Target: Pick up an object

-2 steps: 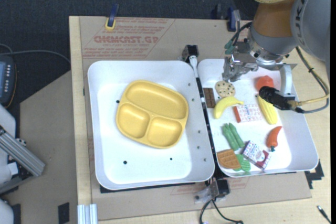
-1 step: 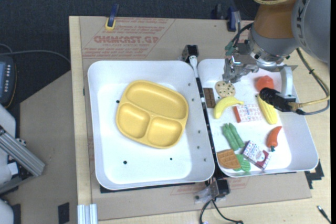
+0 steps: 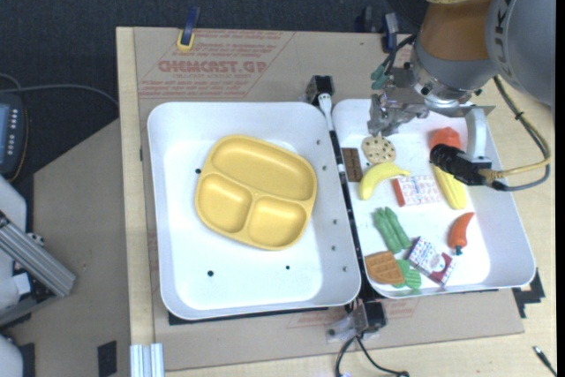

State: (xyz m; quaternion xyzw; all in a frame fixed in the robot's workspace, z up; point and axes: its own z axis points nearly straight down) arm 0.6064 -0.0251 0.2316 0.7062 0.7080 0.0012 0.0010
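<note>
The arm (image 3: 494, 4) is cut off at the right edge. The hand's (image 3: 386, 121) fingers are too blurry to tell.

Right bin (image 3: 508, 256) contents, all lying flat on the white floor:

- Round speckled cookie (image 3: 378, 148), far-left area.
- Brown chocolate bar (image 3: 350, 163), just left of the cookie, by the bin's left wall.
- Yellow banana (image 3: 380, 177), curved, just below the cookie.
- Red-and-white packet (image 3: 415, 190), mid-bin.
- Orange-red piece (image 3: 446, 138), far side, possibly a tomato.
- Yellow corn cob (image 3: 450, 187), slanted.
- Red chili pepper (image 3: 460, 230), right side.
- Green bean pods (image 3: 391, 229), slanted.
- Waffle-like brown piece (image 3: 384, 267), near-left corner.
- Small printed carton (image 3: 429, 258), tilted.
</note>
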